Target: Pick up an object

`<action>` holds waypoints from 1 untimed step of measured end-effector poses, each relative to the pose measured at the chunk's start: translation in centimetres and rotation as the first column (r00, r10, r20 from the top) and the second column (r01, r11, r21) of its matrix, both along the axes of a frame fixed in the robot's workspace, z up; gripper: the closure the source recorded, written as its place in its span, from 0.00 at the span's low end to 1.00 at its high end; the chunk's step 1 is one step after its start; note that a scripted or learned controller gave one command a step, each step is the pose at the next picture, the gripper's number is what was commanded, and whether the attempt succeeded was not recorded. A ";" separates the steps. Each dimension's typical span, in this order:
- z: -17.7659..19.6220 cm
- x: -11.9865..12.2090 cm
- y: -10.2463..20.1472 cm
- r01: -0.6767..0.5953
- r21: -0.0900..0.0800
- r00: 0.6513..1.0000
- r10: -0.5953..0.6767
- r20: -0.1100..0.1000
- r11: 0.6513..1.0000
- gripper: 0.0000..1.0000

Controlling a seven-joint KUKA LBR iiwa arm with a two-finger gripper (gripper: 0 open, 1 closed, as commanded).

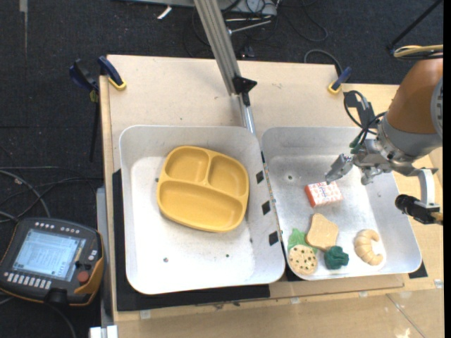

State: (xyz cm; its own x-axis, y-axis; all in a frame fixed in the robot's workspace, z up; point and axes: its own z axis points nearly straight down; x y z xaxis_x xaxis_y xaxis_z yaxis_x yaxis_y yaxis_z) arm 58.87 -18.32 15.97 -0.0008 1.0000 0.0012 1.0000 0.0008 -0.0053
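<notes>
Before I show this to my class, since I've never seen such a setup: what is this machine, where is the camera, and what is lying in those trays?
This is one robot arm, grey with an orange band, reaching in from the right. The camera sits fixed above the bench, looking down at a slant. Two shallow white bins lie side by side. The left bin holds a yellow divided plate. The right bin holds a small red and white box, a toy bread slice, a cookie, a green piece and a croissant. The gripper hovers above the box, open, holding nothing.
</notes>
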 end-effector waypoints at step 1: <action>-4.7 0.2 0.8 -0.002 0.000 1.000 0.002 0.001 1.000 0.00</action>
State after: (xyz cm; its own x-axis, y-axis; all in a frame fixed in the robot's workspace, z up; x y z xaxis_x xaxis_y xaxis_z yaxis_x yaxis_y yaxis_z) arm 59.03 -17.50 11.30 -0.0028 1.0000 0.0013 1.0000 0.0028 -0.0045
